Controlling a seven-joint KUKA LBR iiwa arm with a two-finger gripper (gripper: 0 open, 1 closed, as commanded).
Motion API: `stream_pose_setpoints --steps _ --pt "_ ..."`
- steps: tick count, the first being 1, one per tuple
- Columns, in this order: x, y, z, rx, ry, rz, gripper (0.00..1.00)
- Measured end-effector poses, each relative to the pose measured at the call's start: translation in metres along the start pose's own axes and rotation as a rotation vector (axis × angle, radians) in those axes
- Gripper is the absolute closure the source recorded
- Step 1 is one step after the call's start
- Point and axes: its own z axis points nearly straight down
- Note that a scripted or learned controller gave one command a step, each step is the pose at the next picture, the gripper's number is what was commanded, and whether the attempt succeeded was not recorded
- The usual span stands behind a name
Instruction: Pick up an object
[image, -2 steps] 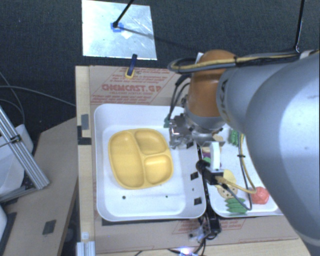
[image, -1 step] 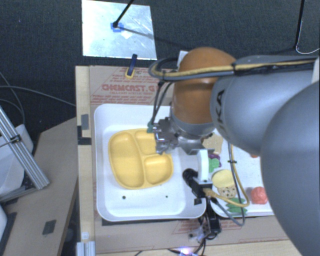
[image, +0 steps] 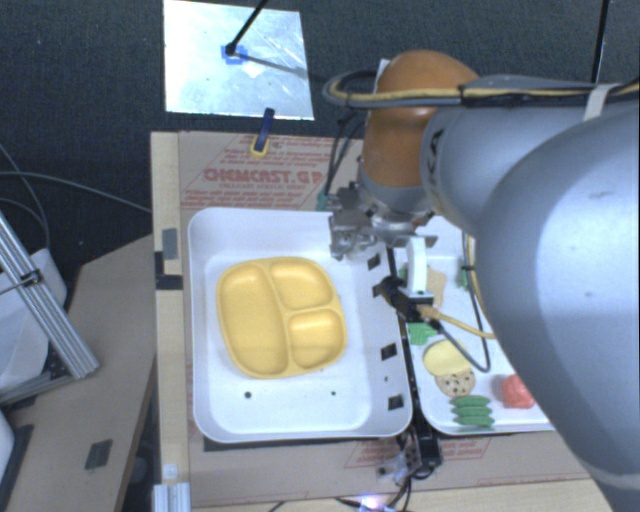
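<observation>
Two white bins (image: 300, 425) on a worktop; a yellow tray (image: 282, 315) lies at nine o'clock. It looks light, stiff, slippery: grip its rim. Hand (image: 350, 240) state: cannot tell.

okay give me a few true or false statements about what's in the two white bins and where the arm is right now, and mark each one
1. A yellow divided tray lies in the left bin. True.
2. The tray has five compartments. False: three show.
3. The gripper is over the left bin's far right corner. True.
4. The green pea pods lie in the left bin. False: they lie in the right bin.
5. The cookie sits on the yellow tray. False: it lies in the right bin, beside the pea pods.
</observation>
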Motion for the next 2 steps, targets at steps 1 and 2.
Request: stream_pose_setpoints --steps 1,2 --pt "0.004 -0.002 -0.014 -0.001 0.003 -0.009 1.0" --pt "0.085 -0.037 0.036 0.007 0.007 -0.015 1.0"
